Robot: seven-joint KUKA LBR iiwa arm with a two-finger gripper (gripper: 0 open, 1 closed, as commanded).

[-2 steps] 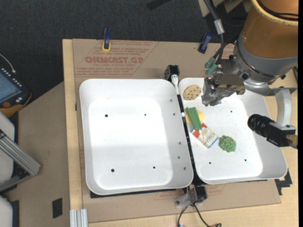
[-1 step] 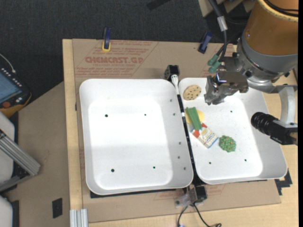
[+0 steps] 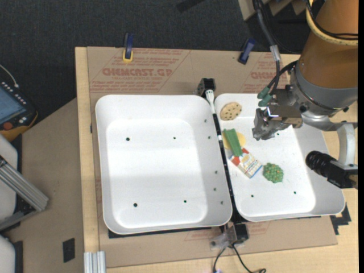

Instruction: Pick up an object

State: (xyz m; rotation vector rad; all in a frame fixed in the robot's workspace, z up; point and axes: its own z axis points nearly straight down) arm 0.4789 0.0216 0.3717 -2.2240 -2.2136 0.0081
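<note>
Gripper (image 3: pixel 263 131) sits low over right bin (image 3: pixel 296 201), near cookie (image 3: pixel 230 111) and green block (image 3: pixel 231 139); finger state: cannot tell. Nothing visibly held. Risk: items cluster by the bin's left wall, so a descent may clip or push them aside.

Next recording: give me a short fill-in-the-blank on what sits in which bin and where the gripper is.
1. All the small items lie in the ____ bin as the camera sees it.
2. The round cookie lies near that bin's ____ edge, at the top of the picture.
3. The broccoli is coloured ____.
4. The gripper hangs over the ____ bin, away from the other bin.

Missing words: right; far; green; right
</note>
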